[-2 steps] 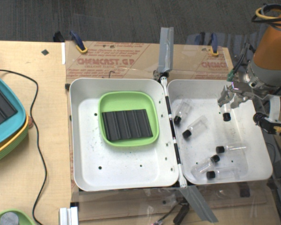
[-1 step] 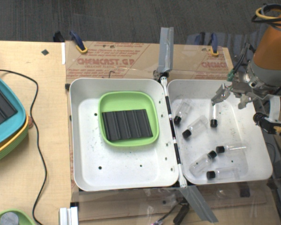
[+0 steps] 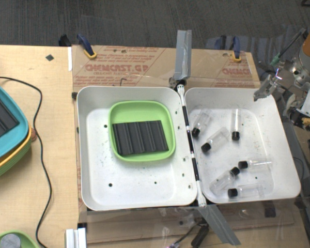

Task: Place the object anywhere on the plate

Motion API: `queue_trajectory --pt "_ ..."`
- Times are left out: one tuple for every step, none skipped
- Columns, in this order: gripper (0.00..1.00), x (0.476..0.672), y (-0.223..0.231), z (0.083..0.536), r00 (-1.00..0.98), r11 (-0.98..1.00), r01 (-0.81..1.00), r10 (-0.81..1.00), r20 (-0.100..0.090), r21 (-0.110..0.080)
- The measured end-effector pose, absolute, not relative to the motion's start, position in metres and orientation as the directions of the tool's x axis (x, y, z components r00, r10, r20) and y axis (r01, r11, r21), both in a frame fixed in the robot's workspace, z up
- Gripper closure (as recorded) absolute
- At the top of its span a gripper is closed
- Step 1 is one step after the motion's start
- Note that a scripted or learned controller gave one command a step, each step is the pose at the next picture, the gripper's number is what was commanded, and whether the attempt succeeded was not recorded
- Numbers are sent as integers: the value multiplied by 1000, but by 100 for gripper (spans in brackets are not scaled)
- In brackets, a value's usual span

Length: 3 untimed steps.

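While the jaws hang at the right bin's far right corner, can't tell if spread, nearest vial lies just twd the near edge, long axis near-far; plate sits in left bin.

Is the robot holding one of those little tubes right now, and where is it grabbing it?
Nothing is held. The end effector is up at the right bin's far corner with nothing between its fingers, and the clear vials lie in the bin.
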<state>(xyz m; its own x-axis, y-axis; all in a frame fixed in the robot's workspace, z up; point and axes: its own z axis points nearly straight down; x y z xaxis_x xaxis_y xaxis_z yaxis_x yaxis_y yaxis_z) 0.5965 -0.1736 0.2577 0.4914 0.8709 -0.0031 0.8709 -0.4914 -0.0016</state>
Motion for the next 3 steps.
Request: queue_trajectory --pt "0 595 -212 291 733 -733 681 681 -5 -3" --pt "0 601 -201 329 873 -873 488 488 -5 -2" --pt "0 642 -222 318 935 -935 355 355 -4 -1"
